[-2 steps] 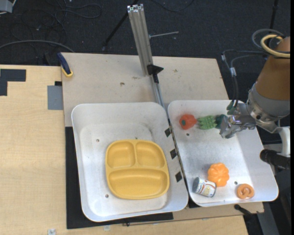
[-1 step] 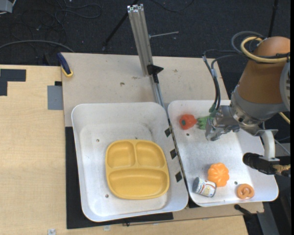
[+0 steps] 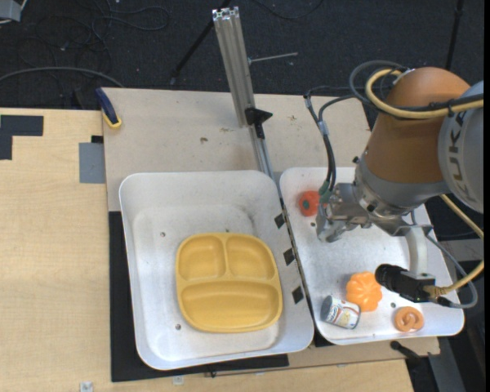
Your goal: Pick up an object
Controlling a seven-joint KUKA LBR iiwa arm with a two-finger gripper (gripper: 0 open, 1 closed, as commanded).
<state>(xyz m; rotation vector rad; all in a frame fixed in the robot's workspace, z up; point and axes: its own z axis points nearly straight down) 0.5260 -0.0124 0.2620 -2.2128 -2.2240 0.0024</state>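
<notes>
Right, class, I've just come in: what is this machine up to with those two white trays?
A grey and orange arm reaches from the right, its gripper low over the right bin, near a small red-orange object. An orange pumpkin-like toy, a small can and an orange ring lie nearer the front. The left bin holds a yellow divided plate. Nothing looks lifted yet.

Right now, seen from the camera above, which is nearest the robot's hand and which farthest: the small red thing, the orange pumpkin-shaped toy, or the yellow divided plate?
1. Small red thing, just left of the hand, right bin.
2. Orange pumpkin-shaped toy, below it, same bin.
3. Yellow divided plate, in the left bin.
</notes>
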